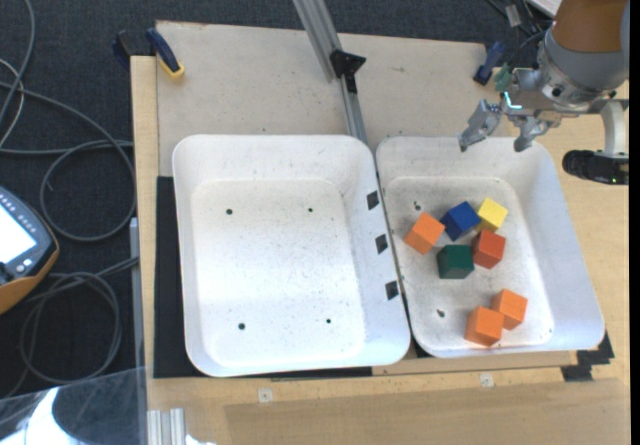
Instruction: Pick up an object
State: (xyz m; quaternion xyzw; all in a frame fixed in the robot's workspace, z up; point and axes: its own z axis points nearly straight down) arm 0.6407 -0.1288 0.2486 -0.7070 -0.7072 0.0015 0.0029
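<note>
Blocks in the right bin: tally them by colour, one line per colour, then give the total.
Orange blocks: 3
Red block: 1
Blue block: 1
Yellow block: 1
Green block: 1
Total: 7, all in the right bin

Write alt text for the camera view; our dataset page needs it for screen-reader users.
A grey-and-orange robot arm's open gripper hovers above the far rim of the right white bin, holding nothing. That bin holds seven small blocks: orange, blue, yellow, green.
</note>
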